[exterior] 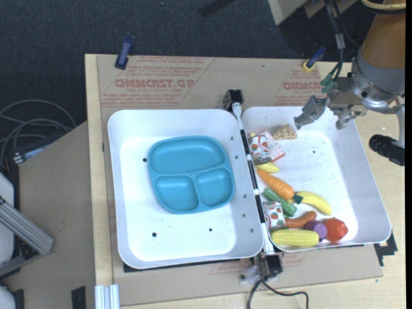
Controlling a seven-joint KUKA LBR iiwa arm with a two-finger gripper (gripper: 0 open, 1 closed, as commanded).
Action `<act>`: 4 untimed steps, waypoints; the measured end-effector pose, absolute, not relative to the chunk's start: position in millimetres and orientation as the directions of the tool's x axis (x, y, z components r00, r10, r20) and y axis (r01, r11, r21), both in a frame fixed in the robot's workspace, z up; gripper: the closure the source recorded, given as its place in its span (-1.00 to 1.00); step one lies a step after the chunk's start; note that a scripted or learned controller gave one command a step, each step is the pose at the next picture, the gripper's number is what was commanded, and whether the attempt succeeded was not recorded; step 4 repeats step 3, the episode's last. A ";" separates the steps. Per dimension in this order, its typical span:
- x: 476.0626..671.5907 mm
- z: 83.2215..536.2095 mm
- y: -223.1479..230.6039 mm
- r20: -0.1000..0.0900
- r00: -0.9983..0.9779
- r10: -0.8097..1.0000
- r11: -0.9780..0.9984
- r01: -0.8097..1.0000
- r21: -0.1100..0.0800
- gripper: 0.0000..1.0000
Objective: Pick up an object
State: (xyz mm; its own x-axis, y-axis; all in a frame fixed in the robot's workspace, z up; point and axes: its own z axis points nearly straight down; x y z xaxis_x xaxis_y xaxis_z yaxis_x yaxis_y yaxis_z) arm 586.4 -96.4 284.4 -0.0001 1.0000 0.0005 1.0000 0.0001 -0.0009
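Nearest, in the right bin [370,192], lie corn [295,238], a tomato [335,228], a banana [313,202] and a carrot [277,184], all untouched. Farther back, the gripper [327,111] hovers with fingers spread, holding nothing; the pick is not yet made.

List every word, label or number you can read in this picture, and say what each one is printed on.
"CHEMCAST GP": red print on the brown board behind the left bin.
Red print on the board's right part: partly hidden, unreadable.
Small cartons in the right bin: red labels, too small to read.
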 end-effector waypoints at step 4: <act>519.3 96.2 -93.1 0.001 0.001 1.000 -0.001 1.000 0.005 1.00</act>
